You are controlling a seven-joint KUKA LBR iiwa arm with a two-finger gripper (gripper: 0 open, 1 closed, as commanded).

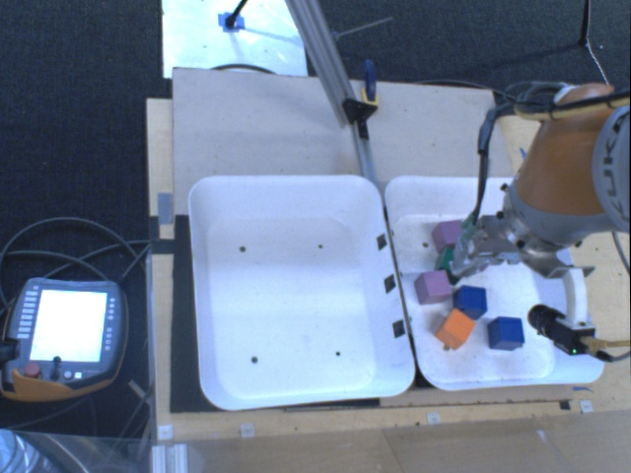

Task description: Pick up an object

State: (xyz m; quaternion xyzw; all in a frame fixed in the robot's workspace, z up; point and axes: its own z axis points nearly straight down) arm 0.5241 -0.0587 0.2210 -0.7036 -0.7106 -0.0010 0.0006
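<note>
so looking down from the overhead camera, the arm (567,180) comes in from the right, grey with that big orange section, and hangs over the right bin (409,200). the gripper (461,256) sits low in the middle of that bin, right in the cluster of blocks. honestly can't tell whether the pincer is apart or together, it's a dark blurry bit of metal with something greenish at the tip, and i can't say any block is actually between its tips.

the blocks are all in the right bin: a purple block (447,234) just above-left of the gripper, another purple block (432,286) just below it, a blue block (470,301) right beside that one, an orange block (455,328) touching or nearly touching the blue one from below-left, and a second blue block (505,333) a bit apart toward the right.

the left bin (212,215) sits next to it, walls touching. a teach pendant (61,338) with a bright screen lies on the floor off to the left.
</note>
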